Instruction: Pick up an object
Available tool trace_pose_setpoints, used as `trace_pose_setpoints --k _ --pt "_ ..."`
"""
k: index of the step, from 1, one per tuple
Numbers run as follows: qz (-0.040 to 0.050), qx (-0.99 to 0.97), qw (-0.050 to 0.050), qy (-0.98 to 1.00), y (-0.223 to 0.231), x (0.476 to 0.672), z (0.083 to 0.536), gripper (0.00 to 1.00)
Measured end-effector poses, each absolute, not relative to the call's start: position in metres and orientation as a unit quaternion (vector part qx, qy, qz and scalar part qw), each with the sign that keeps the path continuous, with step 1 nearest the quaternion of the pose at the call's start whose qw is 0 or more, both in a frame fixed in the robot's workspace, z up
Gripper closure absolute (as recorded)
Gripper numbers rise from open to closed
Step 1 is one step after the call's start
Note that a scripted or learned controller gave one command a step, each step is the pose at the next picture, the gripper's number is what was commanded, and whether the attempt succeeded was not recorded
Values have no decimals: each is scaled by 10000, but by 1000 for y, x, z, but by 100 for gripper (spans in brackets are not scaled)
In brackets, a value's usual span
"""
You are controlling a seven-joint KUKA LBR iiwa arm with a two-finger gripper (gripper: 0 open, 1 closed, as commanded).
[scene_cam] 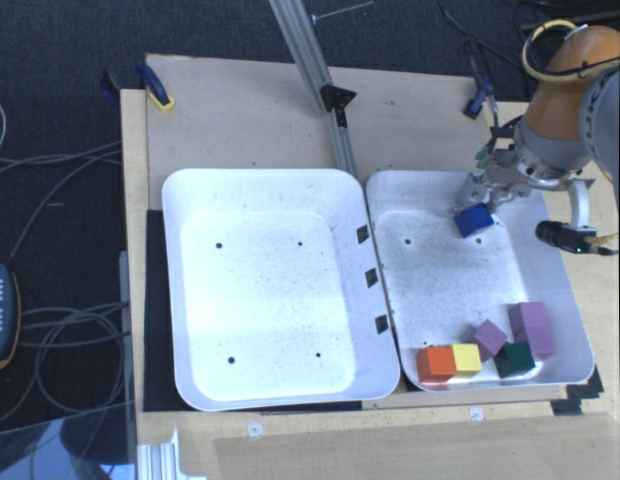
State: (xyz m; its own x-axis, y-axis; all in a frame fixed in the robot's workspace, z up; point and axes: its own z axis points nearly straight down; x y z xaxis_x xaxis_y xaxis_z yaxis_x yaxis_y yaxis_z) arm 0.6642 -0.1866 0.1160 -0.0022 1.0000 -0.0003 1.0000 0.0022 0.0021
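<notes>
A wooden bench stood on dark carpet and carried two white bins, the left bin and the right bin. The gripper hung over the far part of the right bin, with a blue block directly under its tip; whether the fingers gripped the block could not be told. Well away from the gripper, in the bin's near corner, lay an orange block, a yellow block, a small purple block, a green block and a tall purple block.
</notes>
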Motion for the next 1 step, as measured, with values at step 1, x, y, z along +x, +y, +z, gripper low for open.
trace_pose_setpoints --k 1 --pt "22 7061 32 7081 -176 664 170 100"
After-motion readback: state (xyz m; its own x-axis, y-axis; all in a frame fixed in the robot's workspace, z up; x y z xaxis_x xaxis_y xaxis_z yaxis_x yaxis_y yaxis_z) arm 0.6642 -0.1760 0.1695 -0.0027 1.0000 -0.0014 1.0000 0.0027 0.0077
